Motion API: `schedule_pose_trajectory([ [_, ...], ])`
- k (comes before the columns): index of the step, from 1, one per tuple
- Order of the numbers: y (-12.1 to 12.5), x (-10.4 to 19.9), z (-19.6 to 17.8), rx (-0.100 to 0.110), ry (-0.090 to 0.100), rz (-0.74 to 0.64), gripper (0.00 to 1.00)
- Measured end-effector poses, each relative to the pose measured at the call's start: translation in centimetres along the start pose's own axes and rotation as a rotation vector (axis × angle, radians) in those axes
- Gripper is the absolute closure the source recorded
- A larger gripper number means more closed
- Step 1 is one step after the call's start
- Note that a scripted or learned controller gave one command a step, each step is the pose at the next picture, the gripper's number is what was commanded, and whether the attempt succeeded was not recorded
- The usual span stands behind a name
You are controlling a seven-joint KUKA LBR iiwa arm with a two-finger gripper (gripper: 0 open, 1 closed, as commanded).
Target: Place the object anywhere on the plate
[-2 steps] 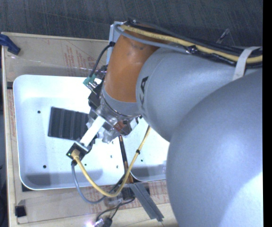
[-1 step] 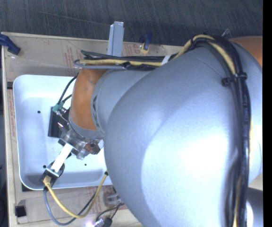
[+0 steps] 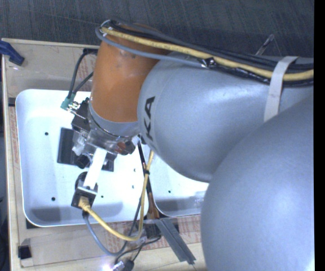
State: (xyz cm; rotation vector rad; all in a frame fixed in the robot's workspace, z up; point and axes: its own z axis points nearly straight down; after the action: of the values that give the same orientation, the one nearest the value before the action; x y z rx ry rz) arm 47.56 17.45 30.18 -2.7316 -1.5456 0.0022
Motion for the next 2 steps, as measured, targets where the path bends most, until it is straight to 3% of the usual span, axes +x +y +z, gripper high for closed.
schedule_pose_trajectory([
  [1, 5.7, -9.3, -5.0, -0.001, 0.001, -0.030, 1.00],
  [2, 0.4, -0.8, 0.9, 0.002, -0.005, -0.030, 1.00],
])
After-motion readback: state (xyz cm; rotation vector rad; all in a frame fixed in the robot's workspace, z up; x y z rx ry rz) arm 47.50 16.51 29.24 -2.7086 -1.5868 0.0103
